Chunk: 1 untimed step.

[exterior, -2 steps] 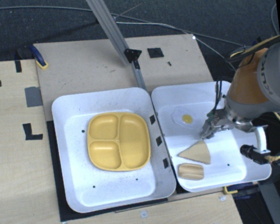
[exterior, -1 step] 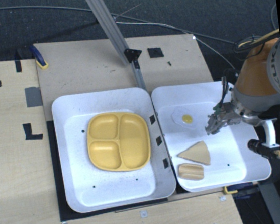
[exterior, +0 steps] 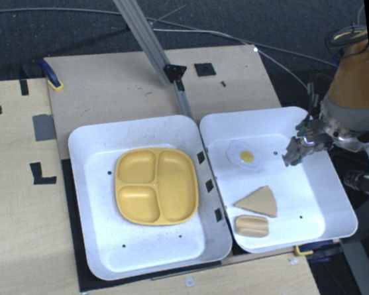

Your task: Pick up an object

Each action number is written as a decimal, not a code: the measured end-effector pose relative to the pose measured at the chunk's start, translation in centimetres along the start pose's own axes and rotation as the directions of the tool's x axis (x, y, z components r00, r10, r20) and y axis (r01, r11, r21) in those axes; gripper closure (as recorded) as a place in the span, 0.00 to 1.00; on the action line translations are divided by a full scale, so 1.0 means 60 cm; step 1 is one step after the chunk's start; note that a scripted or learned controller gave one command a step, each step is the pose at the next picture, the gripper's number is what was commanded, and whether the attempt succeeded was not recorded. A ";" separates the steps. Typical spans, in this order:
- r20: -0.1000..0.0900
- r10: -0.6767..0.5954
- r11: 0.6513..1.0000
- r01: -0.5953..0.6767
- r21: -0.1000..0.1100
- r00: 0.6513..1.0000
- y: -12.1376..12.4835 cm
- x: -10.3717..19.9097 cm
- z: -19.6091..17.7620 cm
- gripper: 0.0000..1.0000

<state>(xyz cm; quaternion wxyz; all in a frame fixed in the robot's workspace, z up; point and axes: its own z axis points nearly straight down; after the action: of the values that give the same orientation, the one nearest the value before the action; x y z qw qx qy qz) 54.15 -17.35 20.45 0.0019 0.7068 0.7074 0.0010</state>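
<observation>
From the fixed overhead camera, the grey arm's dark two-finger gripper (exterior: pixel 294 152) hovers over the right shallow white bin (exterior: pixel 327 221); whether its fingers are released or clenched cannot be told. Just left of the fingers lies a white fried-egg toy with a yellow yolk (exterior: pixel 246 156). Below-left of them lie a tan wedge-shaped slice (exterior: pixel 258 202) and a tan bread-roll piece (exterior: pixel 251 226). Far left, in the left white bin (exterior: pixel 96 188) on the worktop, a yellow three-compartment plastic plate (exterior: pixel 156 186) lies flat.

A yellow three-compartment plate (exterior: pixel 156 186) lies flat in the left bin (exterior: pixel 88 209). The right bin (exterior: pixel 326 213) holds a fried egg (exterior: pixel 246 156), a tan wedge (exterior: pixel 258 202) and a bread roll (exterior: pixel 251 226).
</observation>
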 end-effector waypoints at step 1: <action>0.000 -0.001 1.000 0.001 0.000 1.000 0.002 0.000 -0.079 1.00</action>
<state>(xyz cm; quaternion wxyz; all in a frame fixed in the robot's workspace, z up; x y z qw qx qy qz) 54.26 -17.33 25.22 0.0018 0.7065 0.7077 0.0009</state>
